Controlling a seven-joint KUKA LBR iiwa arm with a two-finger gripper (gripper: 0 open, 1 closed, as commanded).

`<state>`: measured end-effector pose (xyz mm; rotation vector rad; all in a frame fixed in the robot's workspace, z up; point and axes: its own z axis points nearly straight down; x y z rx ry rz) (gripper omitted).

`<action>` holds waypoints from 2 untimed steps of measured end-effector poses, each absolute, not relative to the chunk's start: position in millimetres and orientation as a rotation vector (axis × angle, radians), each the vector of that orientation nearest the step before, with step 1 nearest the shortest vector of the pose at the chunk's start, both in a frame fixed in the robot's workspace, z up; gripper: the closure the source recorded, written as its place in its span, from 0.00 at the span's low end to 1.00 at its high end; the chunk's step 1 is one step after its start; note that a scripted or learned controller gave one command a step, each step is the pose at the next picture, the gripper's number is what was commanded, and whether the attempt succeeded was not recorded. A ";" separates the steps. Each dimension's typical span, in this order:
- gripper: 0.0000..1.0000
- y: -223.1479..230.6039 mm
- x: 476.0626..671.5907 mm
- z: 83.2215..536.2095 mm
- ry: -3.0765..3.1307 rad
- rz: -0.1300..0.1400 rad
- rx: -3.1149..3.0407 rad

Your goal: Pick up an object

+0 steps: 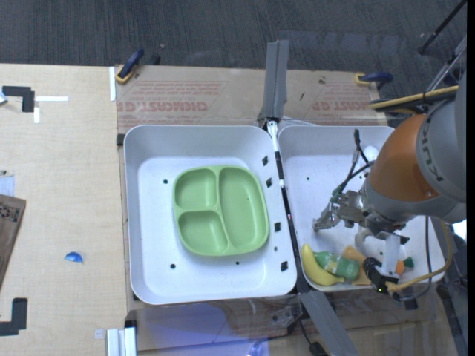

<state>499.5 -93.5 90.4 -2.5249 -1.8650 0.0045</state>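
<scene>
My gripper (327, 219) hangs low over the middle of the right bin (312, 162), just above its white floor. At that bin's front edge lies a small pile of toy food: a yellow banana (315, 267), a green piece (335, 265) and a yellow-orange piece (352, 256). The pile sits a little in front of the gripper and apart from it. A small orange piece (405, 262) shows to the right, partly hidden by the wrist. Nothing is visible in the gripper.
The left bin (148, 199) holds a green divided plate (220, 211) with three compartments. A white object (369, 155) lies at the back of the right bin, next to the arm. The arm's orange band (401, 165) covers the bin's right side.
</scene>
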 end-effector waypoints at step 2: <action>0.00 -170.3 566.1 122.3 -1.917 0.003 -2.488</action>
